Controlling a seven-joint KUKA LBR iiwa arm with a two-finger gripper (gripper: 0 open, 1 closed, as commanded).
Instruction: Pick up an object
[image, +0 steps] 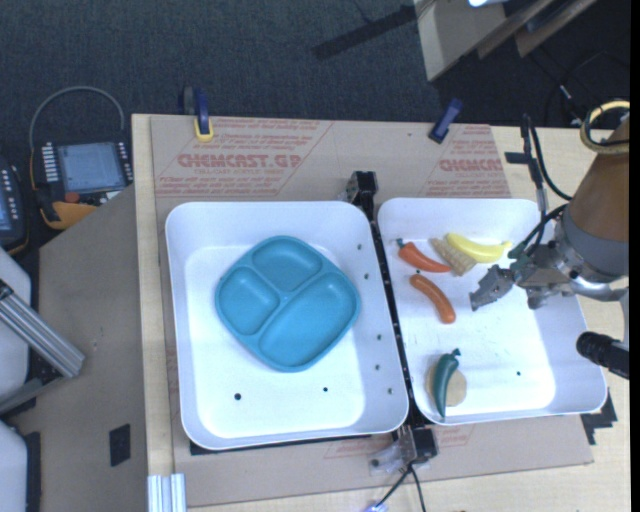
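The right bin (560, 395) holds a yellow banana (478, 246), a tan piece (453, 257) beside it, two orange-red sausages (424, 258) (433, 297), and a dark green pepper (444, 378) lying over a pale round item near the front. My gripper (493, 288) hangs over the bin's middle, just below the banana and to the right of the lower sausage. I see nothing held under it.
The left bin (200, 400) carries a blue divided plate (288, 301). A black clamp (361, 186) sits at the back between the bins, and cables run down the right side beside the arm (600, 215).
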